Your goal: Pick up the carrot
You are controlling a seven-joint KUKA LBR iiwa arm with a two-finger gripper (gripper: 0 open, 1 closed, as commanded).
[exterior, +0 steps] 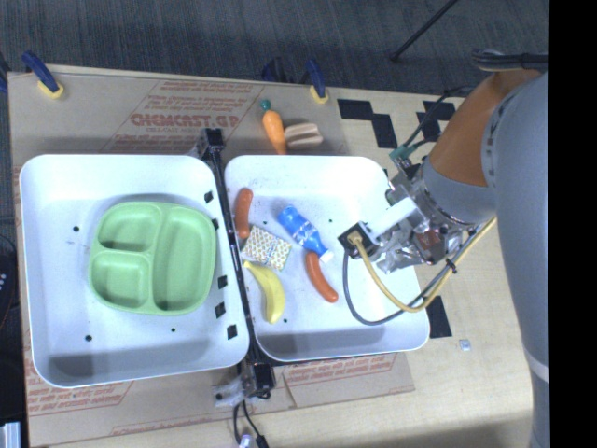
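Camera view: the arm [485,157] reaches over the right bin [373,334] from three o'clock; whether its gripper [396,250] is spread, I cannot tell. The carrot [272,130] lies on the bench [466,381] beyond the bin's twelve-o'clock rim, beside a bun [303,137]. It looks light, stiff and smooth; grasp across its thick middle.

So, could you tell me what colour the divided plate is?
Light green divided plate, clearest in the camera view.

Two white bins [37,250] are sitting side by side, holding one green divided plate [154,258], two sausages [321,277], one banana [268,288], one blue bottle [302,229] and one patterned packet [265,246]; one carrot [273,130] is lying outside.
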